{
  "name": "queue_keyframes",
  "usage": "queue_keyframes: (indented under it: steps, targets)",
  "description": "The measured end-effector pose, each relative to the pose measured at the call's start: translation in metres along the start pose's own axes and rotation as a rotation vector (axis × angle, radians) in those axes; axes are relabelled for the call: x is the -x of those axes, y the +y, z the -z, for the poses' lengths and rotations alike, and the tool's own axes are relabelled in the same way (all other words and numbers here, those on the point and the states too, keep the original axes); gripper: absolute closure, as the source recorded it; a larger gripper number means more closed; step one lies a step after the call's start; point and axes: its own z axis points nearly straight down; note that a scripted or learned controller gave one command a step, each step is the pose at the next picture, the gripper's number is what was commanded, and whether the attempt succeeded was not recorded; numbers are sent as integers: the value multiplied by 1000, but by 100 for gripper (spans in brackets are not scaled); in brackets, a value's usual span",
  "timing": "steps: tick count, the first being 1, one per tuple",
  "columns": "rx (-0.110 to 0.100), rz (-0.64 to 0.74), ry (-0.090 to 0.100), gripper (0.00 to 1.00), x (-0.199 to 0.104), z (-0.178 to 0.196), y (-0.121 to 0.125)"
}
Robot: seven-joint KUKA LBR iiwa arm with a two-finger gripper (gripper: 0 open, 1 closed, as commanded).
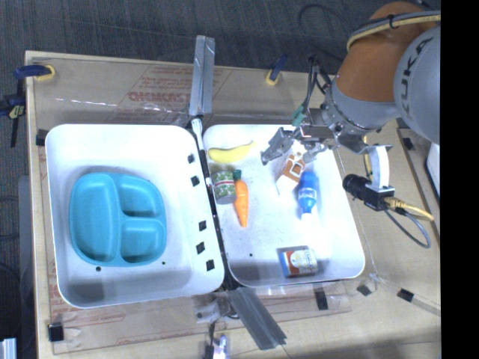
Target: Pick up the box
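The robot arm (pixel 389 66) is what looms closest, a bulky grey and orange mass filling the upper right of the frame, reaching down and leftward into the scene. Below it sit the two white bins: the left bin (pixel 60 148) holds a big teal divided tray (pixel 117 219) that takes up most of its floor, and the right bin (pixel 344 253) carries the clutter. In the right bin's upper half the gripper (pixel 296 149) hangs low over the floor, and between its fingers there looks to be a small orange and white box (pixel 292 169), tilted on edge, so I'd say the jaws are closed on it, though from here I can't be sure how firm the hold is or whether the box has left the floor. Just right of it lies a blue bottle (pixel 307 194) with a white cap, very near the box. Toward the bin's left edge are a yellow banana (pixel 230 152), an orange carrot (pixel 242 203) and a small can (pixel 224 185) side by side, and a red-labelled tin (pixel 299 261) rests near the bottom rim. My read: the grasp seems made, and what remains is a clear lift away from the bin.
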Motion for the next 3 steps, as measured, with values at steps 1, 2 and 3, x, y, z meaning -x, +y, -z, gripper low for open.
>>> queue_keyframes:
  steps: [1,2,3]
  targets:
    - [-1,-104,1,0,42,-143,-57]
    - [3,-100,2,0,63,-194,-93]
    - [5,-93,-1,100,63,-183,-91]
